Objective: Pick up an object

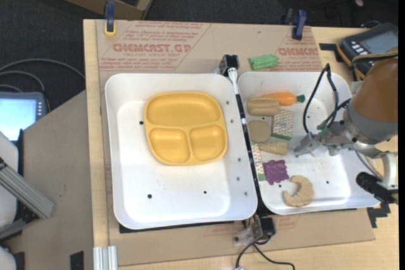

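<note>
With our jaws (308, 144) low in the right bin (335, 199), their opening impossible to tell, just beside the cracker (274, 148) and above the purple piece (275, 171), we risk nudging both aside and closing on nothing.

you're looking at a lab: a clamped cardboard-topped bench (158, 41), loose cables (38, 66) on dark carpet, and a lit monitor (19, 117).
</note>
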`<state>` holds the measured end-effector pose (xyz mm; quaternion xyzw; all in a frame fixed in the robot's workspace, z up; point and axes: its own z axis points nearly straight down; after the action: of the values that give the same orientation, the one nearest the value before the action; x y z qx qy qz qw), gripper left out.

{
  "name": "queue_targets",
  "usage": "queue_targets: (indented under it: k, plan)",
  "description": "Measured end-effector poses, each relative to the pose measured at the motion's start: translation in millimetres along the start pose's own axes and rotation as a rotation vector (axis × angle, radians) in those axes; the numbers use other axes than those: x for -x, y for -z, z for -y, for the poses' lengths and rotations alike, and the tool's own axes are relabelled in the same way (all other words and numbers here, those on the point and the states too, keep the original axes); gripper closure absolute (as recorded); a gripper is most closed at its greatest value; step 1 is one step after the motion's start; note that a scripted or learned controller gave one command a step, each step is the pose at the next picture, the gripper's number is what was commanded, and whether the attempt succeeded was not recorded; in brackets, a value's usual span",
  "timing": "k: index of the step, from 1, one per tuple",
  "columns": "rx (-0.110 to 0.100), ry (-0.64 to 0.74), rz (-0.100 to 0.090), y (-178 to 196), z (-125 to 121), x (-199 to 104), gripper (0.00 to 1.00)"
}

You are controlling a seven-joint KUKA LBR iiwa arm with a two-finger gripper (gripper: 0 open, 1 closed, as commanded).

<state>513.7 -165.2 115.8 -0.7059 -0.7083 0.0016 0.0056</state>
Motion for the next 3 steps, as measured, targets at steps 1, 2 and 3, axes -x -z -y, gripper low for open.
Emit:
queue_targets:
  k: [1,2,3]
  plan:
    - [0.017,0.002,0.008,-32,-70,-42,0.00]
    - [0.015,-0.003,0.007,-20,-68,-41,1.00]
    - [0.014,-0.003,0.007,-21,-67,-41,0.00]
